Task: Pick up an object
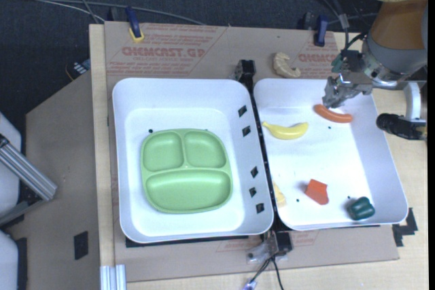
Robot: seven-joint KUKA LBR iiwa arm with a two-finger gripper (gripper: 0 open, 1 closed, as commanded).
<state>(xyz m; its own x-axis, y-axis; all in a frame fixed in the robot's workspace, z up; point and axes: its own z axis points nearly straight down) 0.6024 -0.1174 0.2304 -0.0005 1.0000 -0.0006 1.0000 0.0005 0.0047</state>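
Observation:
In the right bin (367, 166) lie an orange sausage-shaped toy (334, 114) near the far wall, a yellow banana (286, 130) to its left, a red block (317, 191) toward the front, and a dark green object (360, 208) in the front right corner. My gripper (336, 97) hangs over the far part of this bin, its tip right at the upper edge of the orange sausage. The wrist hides how the fingers stand.
The left bin (129, 146) holds a green divided plate (186, 170). A beige object (286, 65) lies on the cardboard behind the right bin. A small yellow piece (278, 196) sits at the divider between the bins. Clamps and cables ring the bench.

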